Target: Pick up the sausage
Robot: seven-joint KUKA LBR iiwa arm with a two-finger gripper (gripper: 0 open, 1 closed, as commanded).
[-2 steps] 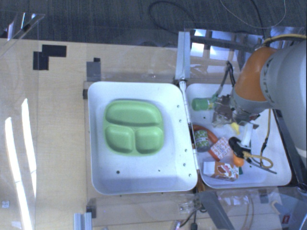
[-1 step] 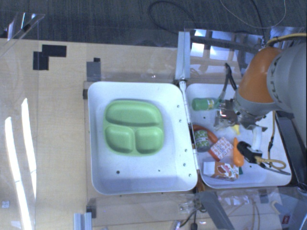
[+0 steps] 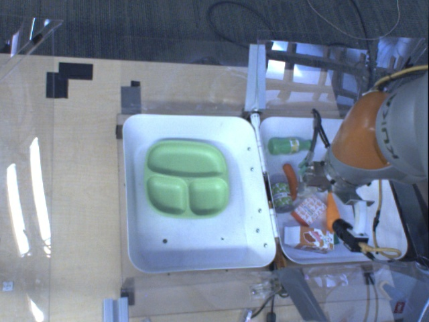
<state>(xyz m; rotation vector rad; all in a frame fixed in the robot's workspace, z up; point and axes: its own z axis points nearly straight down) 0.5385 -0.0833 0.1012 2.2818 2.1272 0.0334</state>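
The sausage [image 3: 289, 176] is a short reddish-orange link lying in the right bin [image 3: 397, 237], near its left wall and below a green bottle [image 3: 289, 145]. My gripper [image 3: 314, 174] hangs just to the right of the sausage, low over the bin's middle, beneath the orange band of the arm. Nothing shows between the gripper and the sausage, and the two look slightly apart. The arm hides the bin's right half.
A green divided plate [image 3: 187, 178] sits in the left bin [image 3: 201, 250]. The right bin also holds a small green can [image 3: 281, 194], a red-and-white packet [image 3: 309, 210], an orange carrot [image 3: 332, 208] and a snack pack [image 3: 315, 239].
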